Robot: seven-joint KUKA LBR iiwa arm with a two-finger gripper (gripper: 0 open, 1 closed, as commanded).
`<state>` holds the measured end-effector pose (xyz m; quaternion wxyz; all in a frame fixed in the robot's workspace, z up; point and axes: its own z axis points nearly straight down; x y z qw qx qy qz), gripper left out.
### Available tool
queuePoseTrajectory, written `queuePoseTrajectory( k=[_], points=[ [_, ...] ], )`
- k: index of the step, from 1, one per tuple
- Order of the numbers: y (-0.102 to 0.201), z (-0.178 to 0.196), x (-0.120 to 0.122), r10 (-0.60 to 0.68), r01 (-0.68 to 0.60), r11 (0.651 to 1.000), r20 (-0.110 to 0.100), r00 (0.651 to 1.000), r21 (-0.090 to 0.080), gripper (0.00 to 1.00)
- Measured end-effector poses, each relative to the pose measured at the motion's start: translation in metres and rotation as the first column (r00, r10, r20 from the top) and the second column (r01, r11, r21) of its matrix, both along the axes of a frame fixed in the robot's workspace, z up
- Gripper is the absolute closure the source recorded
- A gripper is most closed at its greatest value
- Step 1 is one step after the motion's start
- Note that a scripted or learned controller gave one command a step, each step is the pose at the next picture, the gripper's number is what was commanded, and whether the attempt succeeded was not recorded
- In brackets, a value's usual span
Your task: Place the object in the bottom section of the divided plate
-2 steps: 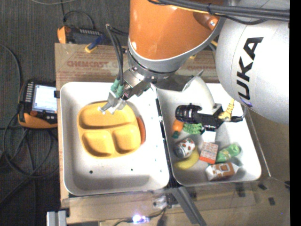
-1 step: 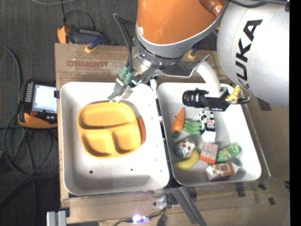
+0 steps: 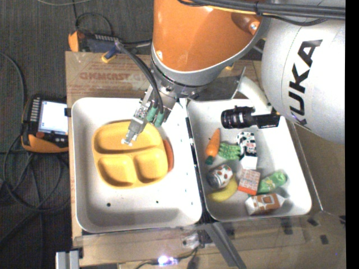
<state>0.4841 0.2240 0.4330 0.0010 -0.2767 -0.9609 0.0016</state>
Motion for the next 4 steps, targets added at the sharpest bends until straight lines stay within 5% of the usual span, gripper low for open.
queuePoseTrajectory(
  k=[2, 4],
  points=[
    [0.0086, -0.0003, 0.0001, 0.289, -0.289, 0.957, -0.001, 0.957, 0.000, 1.00],
    [0.0087, 0.0000, 0.0001, 0.535, -0.535, 0.845, 0.000, 0.845, 0.002, 1.00]
  ],
)
